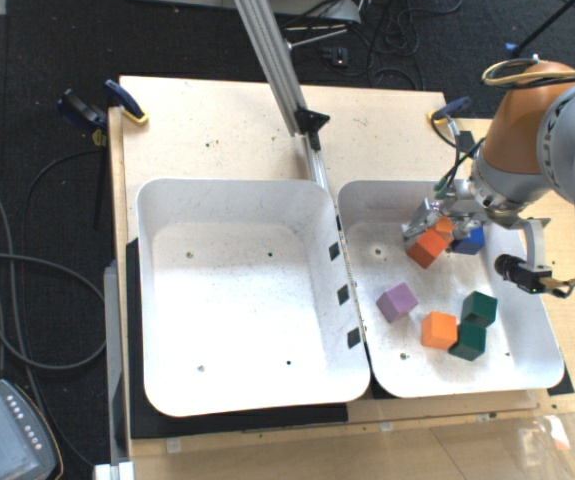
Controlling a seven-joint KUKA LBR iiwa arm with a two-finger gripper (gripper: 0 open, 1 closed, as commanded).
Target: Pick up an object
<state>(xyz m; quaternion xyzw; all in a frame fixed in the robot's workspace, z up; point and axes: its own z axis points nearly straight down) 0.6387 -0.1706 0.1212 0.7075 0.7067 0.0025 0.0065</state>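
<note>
Gripper (429, 230) over right bin (527, 363), red-orange block (427, 247) between its fingers.

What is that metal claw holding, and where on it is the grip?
An orange-red block sits between the gripper's fingers, pinched at its upper end and tilted.

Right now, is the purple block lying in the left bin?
No, the purple block lies in the right bin, near an orange block and two green blocks.
</note>
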